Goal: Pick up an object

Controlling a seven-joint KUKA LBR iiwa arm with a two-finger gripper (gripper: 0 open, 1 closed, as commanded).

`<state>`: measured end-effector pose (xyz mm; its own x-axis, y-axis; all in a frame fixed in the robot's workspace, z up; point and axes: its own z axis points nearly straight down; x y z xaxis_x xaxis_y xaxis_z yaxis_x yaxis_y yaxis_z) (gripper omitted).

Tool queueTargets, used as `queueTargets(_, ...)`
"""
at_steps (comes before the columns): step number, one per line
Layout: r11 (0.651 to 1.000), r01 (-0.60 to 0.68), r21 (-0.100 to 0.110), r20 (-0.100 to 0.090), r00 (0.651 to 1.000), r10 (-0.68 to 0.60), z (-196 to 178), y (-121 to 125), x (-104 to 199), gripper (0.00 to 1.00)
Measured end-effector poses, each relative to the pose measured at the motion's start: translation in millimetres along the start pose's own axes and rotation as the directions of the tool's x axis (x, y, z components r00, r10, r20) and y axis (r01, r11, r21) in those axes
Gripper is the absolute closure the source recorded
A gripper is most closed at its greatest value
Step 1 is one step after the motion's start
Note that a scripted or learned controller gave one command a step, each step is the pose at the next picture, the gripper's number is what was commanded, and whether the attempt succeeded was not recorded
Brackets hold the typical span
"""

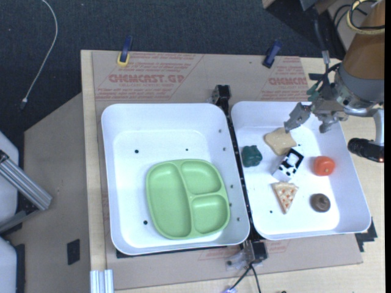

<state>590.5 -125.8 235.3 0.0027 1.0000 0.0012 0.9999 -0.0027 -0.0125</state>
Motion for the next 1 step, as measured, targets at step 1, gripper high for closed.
queueTargets(1,1.0,0.003,-0.013,0.002,1.0,-0.003,-7.1,2.4,0.2,0.0)
